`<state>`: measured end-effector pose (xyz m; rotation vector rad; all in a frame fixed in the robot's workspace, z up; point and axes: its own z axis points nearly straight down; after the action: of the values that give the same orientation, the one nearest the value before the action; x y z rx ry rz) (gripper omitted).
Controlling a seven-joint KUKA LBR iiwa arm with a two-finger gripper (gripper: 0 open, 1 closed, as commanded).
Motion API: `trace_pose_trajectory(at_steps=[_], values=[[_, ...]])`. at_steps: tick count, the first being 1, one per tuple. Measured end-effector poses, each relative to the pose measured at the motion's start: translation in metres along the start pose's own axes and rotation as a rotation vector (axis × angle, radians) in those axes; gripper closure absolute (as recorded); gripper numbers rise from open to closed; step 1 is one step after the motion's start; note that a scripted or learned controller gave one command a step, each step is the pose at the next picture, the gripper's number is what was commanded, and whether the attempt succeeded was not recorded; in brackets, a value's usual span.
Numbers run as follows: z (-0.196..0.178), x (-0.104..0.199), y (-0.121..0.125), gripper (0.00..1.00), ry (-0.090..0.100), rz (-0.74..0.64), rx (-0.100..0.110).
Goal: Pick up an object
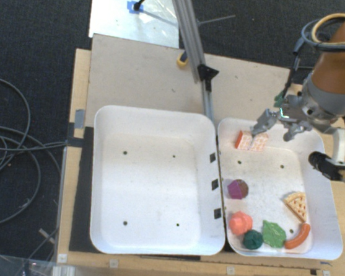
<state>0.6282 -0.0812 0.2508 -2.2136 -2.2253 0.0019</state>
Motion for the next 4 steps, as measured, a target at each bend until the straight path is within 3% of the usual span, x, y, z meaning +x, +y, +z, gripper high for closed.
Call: trace_pose_trajectory(at_steps=[1, 4], values=[[-0.002, 0.0, 0.001, 0.0, -0.001, 0.001, -0.004], [0.162, -0.013, -0.01, 0.0, -0.001, 0.005, 0.0]])
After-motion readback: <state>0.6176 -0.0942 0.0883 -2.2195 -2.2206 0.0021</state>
